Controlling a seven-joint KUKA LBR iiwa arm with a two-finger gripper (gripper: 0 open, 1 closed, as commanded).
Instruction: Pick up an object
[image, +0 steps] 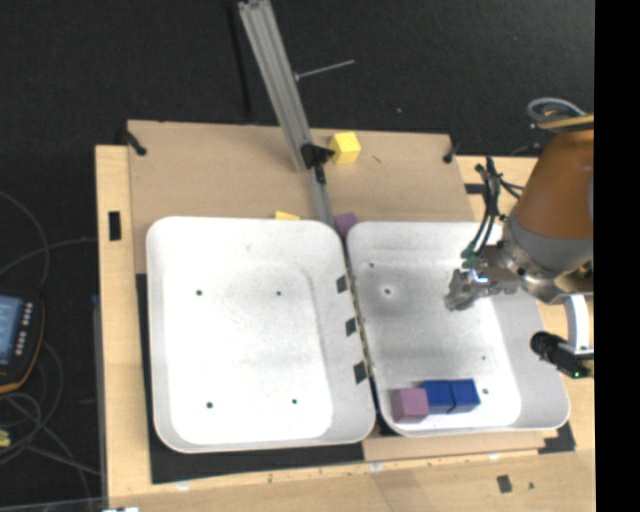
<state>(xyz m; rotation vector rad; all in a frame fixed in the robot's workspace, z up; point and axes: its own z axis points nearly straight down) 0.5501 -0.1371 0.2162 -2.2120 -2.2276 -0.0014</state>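
The gripper (462, 292) hangs over the right bin (520, 345); whether it is open, I cannot tell. The blue block (449, 394), apparently rigid and light, sits at the bin's near edge beside a purple block (409, 403); grasp its flat sides.

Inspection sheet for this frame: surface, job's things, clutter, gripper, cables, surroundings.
Surface: wooden bench bearing left bin and right bin, side by side.
Job's things: purple block and blue block, touching, at the right bin's near edge.
Clutter: yellow block on the bench behind the bins; small purple piece at the bins' far junction.
Gripper: gripper over the right bin, apart from the blocks; finger state unclear.
Cables: dark cables along the arm.
Surroundings: metal rail; handheld device at left.
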